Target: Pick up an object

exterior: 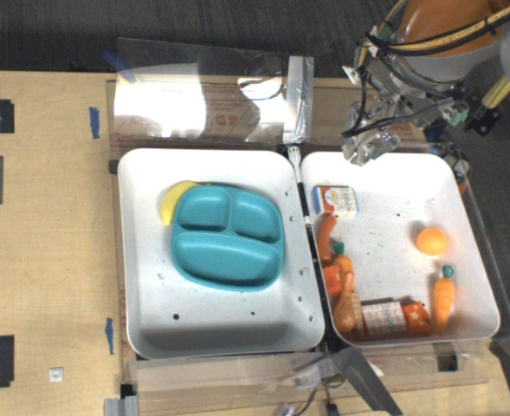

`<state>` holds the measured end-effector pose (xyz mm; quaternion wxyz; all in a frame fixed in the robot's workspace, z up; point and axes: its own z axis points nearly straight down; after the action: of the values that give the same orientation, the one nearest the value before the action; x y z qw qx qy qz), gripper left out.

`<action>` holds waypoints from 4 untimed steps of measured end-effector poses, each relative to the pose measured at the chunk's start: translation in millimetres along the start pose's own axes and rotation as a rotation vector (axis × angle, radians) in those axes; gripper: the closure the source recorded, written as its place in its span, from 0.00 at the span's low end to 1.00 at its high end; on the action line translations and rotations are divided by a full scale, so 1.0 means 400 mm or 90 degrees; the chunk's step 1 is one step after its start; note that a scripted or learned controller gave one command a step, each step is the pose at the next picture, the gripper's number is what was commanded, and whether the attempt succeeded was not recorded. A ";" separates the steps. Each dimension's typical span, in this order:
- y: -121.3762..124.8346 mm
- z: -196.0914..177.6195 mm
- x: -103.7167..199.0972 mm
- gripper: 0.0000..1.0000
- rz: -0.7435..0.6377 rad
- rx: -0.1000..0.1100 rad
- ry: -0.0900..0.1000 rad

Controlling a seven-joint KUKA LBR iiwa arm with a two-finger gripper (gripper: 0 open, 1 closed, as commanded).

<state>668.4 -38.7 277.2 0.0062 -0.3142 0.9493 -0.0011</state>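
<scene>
Orange ball (431, 241) amid open bin floor

Right bin (475, 258) held all candidates. Small carton (335, 200) lay flat near the upper-left corner. Orange ball (431, 241) sat alone toward the right wall. Toy carrot (444, 296) lay below it, green top upward in view. Bottle (389, 316) lay on its side along the lower wall. Orange pieces (334, 267) were piled against the left wall.

A robotics lab: a plywood bench (38, 258) marked with black and blue tape bears two white bins (142, 319) of toy food.
</scene>
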 end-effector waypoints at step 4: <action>0.101 -0.050 -0.077 1.00 -0.120 0.001 -0.002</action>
<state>668.8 12.0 297.4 0.0076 -0.4024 0.9154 -0.0022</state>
